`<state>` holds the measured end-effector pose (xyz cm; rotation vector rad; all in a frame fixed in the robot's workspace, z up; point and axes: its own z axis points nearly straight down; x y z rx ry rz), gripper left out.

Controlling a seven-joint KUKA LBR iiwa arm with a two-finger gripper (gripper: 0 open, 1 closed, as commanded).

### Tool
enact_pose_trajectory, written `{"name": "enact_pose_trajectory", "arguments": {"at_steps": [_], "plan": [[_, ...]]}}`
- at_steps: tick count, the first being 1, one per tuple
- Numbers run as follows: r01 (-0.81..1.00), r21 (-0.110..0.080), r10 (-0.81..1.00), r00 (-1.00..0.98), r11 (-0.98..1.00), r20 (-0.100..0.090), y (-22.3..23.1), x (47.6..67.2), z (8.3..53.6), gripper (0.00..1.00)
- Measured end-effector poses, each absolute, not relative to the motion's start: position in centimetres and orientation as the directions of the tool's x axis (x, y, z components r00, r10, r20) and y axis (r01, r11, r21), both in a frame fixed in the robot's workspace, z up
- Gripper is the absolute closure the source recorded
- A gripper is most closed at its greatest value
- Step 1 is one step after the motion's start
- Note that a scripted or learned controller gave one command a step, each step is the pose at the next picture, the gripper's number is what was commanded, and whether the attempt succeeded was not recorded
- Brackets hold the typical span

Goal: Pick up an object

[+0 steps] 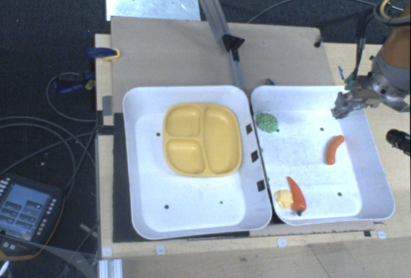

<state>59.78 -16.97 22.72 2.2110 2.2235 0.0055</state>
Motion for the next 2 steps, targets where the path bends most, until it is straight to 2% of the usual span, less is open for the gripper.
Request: {"name": "enact_pose_trajectory", "arguments": {"at_steps": [1,2], "plan": [[1.0,0.009,1.0,-0.008,0.008,-0.002,-16.4,60.1,29.0,1.0],[1.0,0.001,1.0,-0.011,0.011,0.002,-10.2,60.1,27.6,1.0]]}}
